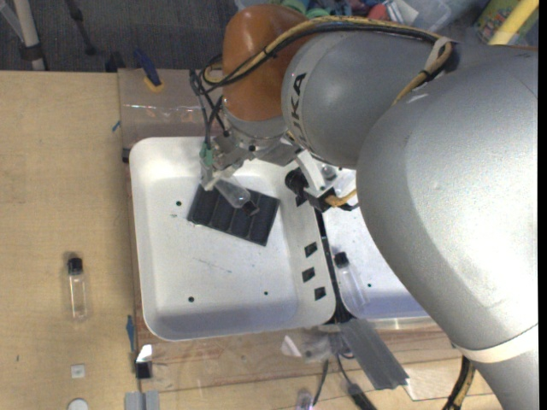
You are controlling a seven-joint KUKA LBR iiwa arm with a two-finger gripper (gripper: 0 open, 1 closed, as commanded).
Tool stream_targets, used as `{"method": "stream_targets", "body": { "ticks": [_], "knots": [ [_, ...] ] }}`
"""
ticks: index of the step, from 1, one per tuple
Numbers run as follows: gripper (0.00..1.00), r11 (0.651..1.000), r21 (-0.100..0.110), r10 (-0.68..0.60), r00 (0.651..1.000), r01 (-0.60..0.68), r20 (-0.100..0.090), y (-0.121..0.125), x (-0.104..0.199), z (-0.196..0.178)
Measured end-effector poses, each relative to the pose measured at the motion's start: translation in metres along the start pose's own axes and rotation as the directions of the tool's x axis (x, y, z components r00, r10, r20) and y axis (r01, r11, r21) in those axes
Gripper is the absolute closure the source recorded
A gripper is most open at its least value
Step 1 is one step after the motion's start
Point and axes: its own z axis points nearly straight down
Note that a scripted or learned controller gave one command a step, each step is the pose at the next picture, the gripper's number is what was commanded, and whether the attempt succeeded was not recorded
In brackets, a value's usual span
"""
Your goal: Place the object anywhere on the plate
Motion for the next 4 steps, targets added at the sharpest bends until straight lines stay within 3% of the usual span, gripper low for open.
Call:
{"method": "stream_targets", "body": {
  "ticks": [1, 2, 3, 4],
  "knots": [
    [1.0, 0.994, -0.008, 0.11, 0.994, -0.11, 0.0, 0.0, -0.005, 0.046],
    [1.0, 0.972, 0.0, -0.235, 0.972, 0.235, 0.0, -0.025, -0.038, 0.007],
    [1.0, 0.992, 0.002, 0.129, 0.992, -0.129, 0.0, -0.054, 0.014, -0.11],
    [1.0, 0.919, 0.008, 0.394, 0.919, -0.394, 0.0, -0.064, 0.041, -0.037]
  ]
}}
